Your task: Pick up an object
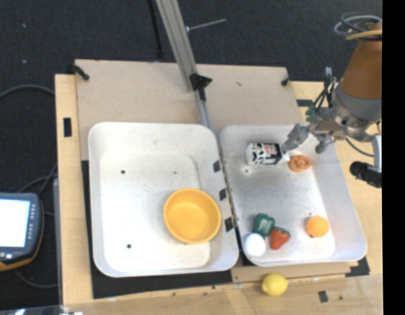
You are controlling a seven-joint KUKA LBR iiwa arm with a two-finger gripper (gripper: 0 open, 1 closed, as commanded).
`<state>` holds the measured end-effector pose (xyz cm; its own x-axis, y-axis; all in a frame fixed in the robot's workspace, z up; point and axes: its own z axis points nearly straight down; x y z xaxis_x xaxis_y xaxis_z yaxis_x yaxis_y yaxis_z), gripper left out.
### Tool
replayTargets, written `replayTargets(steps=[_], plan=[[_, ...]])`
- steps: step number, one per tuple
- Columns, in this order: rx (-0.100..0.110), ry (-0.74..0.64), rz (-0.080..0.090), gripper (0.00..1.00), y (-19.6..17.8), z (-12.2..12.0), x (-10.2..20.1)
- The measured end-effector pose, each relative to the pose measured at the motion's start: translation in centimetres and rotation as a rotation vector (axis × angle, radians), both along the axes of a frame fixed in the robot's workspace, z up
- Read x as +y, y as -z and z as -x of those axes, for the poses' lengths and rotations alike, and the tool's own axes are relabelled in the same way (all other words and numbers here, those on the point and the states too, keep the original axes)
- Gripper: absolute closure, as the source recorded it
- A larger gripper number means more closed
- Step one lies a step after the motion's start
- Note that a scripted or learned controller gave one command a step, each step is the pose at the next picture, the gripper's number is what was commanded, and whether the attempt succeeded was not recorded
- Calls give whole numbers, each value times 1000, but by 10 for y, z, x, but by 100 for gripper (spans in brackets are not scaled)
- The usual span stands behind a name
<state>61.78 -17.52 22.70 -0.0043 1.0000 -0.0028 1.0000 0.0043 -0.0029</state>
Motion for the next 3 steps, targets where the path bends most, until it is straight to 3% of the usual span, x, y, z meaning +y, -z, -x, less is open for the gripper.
replayTargets(steps=[2, 3], plan=[[1, 6, 1, 0, 102, -2, -20], [-8, 6, 0, 100, 87, -4, -20]])
